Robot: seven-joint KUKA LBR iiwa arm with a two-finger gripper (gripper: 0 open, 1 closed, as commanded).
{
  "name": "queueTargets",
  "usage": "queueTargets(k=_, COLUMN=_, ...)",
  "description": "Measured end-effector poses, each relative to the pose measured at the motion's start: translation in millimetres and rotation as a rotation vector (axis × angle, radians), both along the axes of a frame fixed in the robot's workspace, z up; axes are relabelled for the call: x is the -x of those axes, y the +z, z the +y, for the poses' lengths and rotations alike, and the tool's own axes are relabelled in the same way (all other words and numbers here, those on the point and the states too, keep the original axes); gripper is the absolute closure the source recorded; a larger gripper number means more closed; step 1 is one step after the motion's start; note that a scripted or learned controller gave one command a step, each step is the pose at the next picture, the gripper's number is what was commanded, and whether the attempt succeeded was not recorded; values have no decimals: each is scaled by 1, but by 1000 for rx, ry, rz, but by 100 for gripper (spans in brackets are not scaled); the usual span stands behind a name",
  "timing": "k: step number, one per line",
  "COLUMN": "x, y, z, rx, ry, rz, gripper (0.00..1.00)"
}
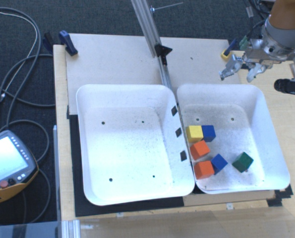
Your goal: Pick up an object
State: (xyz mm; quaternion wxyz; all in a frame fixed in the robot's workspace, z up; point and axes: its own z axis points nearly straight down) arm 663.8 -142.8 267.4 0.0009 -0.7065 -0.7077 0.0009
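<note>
My gripper [240, 73] hangs above the far rim of the right bin [266, 133], open, with nothing between its fingers. Well below it in that bin lie several blocks. A yellow block [194, 133] touches a blue block [208, 132]. Just in front of them are an orange block [200, 149] and a second orange block [204, 169]. Another blue block [219, 162] sits beside that one, and a green block [243, 161] lies apart to the right.
The left bin [88, 133] adjoins the right one. An aluminium post [146, 24] slants up from between the bins at the back. A blue clamp [68, 42] sits at the bench's far left corner, and a teach pendant [8, 165] lies off the bench.
</note>
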Motion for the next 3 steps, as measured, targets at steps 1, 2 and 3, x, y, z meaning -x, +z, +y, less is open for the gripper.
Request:
queueTargets(k=1, x=-14, y=-72, z=86, rx=-5, ry=6, rz=5, gripper=0)
queueTargets(k=2, x=20, y=-67, z=106, rx=-2, ry=1, rz=2, gripper=0)
queueTargets(k=3, x=16, y=-173, z=44, rx=1, ry=-6, rz=8, gripper=0)
